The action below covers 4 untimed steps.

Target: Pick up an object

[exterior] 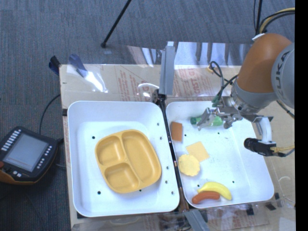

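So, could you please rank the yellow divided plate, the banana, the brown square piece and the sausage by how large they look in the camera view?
Largest to smallest:
1. yellow divided plate, by far
2. banana
3. sausage and brown square piece: these look about alike, so I would not rank them against each other.

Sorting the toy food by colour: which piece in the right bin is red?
The sausage at the bin's near edge, touching the banana; the other pieces are yellow, brown or green.
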### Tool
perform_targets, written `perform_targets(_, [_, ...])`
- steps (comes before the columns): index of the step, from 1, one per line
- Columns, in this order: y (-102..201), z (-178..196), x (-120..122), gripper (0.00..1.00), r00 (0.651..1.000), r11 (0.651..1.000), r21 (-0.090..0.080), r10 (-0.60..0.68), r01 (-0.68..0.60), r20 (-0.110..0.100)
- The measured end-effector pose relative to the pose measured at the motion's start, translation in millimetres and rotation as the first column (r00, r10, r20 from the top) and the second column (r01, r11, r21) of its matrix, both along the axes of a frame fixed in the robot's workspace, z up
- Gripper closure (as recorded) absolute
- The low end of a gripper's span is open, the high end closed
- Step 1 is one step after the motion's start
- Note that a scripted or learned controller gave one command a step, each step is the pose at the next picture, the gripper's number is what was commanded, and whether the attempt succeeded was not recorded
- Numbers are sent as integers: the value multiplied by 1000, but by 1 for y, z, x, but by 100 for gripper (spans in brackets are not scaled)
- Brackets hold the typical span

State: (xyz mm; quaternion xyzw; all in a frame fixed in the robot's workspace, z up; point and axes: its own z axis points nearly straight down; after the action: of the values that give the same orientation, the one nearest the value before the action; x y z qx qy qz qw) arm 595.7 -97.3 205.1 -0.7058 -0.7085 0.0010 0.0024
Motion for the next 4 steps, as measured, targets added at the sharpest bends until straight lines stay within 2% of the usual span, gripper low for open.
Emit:
perform_targets(1, [-1,-88,-36,0,998,998,2,58,-58,-7])
perform_targets(2, [12,-120,-4,0,988,988,1,151,-151,-1])
perform_targets(3, [-32,-118,15,0,984,984,-1,180,-180,3])
perform_targets(4, [-19,-119,14,0,945,945,1,328,-328,1])
